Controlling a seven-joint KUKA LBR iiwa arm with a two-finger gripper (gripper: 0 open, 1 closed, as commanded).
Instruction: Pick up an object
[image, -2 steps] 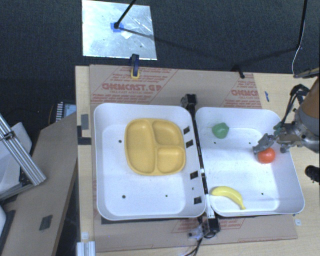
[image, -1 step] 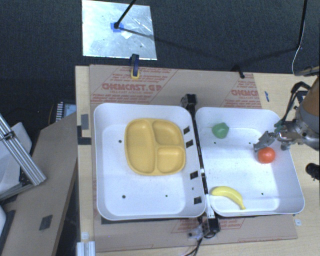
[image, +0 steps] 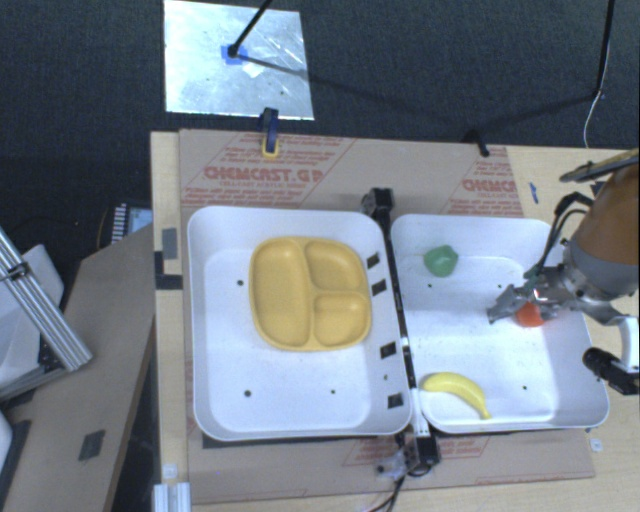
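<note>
**Camera view: gripper low in the right bin, at a small orange-red object**

From the remote station I log the following. The arm enters from the right and its gripper sits low over the right bin, toward that bin's right wall. A small orange-red object, rounded, type not identifiable, shows directly at the fingertips, touching or nearly so. I cannot tell whether the fingers are spread or closed, nor whether the object lies between them, so I do not record a hold.

Governing relation: the orange-red object lies at the fingertips, marginally toward the arm's side and the near edge. It has no evident long axis, so I judge wrist rotation to matter little; centring over it matters more.

Other candidates in the same bin: a green rounded object near the far-left corner, well apart from the gripper, and a banana near the front-left corner, long axis running roughly left to right with a slight downward curve at its right end. Both are farther from the gripper than the orange-red object.

Surface and room: the bin floor is smooth white, shallow-walled, with open floor between the three objects. The right wall is near the orange-red object, which in my judgement limits clearance on that side. The left bin holds a yellow divided plate. Both bins rest on a cardboard sheet.
</note>
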